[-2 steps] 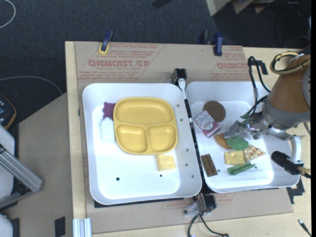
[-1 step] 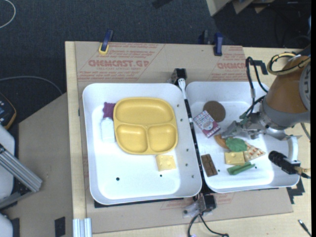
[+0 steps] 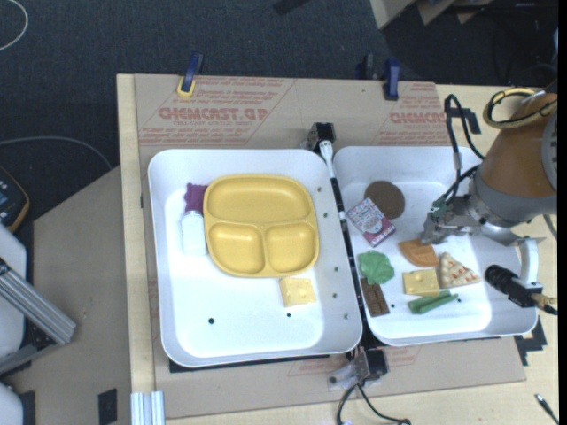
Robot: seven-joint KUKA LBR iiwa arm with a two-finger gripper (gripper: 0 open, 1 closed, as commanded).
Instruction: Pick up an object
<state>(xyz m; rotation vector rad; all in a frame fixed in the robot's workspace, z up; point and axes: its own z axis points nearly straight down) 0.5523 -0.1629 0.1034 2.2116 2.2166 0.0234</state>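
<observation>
Here, the gripper (image 3: pixel 438 228) is hovering low in the right bin (image 3: pixel 416 162), directly over the orange slice (image 3: pixel 418 254), which is lying just below-left of it, long axis across the bin. Its grasp cannot be told.

Single fixed camera, mounted above the bench (image 3: pixel 266 104), looking down at a slant. The far edge of the bench lies toward the top of the frame, the near edge toward the bottom. Both white bins fall fully within the frame: the left bin (image 3: pixel 177 326) at centre, the right bin (image 3: pixel 461 326) toward the right side. Distance is moderate; dark floor (image 3: pixel 89 42) shows beyond the bench at top and left. The arm (image 3: pixel 518 166) enters from the right edge.
</observation>
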